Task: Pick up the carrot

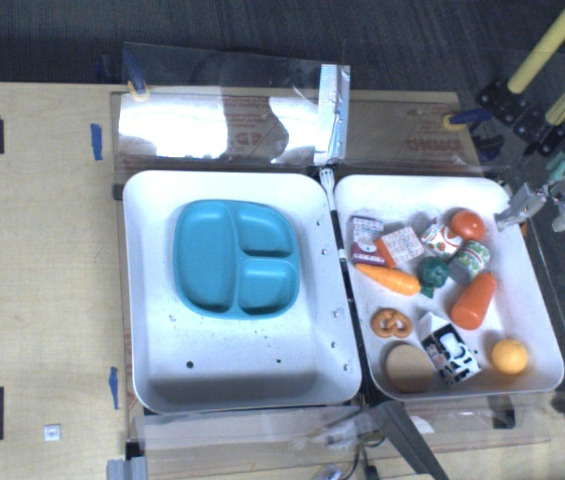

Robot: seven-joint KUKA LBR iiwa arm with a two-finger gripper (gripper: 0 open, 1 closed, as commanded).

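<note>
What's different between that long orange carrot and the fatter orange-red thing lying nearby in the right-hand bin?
The carrot is slim, pale orange, and lies almost crosswise near the bin's left wall. The orange-red piece is stubbier, darker and redder, and lies tilted more lengthwise, nearer the right wall. A green piece sits between them. Both taper toward one end and lie flat in the right bin.

Orange carrot (389, 280) in the right bin (542, 298) among toy foods, blue tray (234, 258) in the left bin (152, 298).

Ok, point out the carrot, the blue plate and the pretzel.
carrot (387, 279), camera view, middle of its orange body.
blue plate (205, 258), camera view, floor of its large compartment.
pretzel (391, 322), camera view, its centre.
</note>
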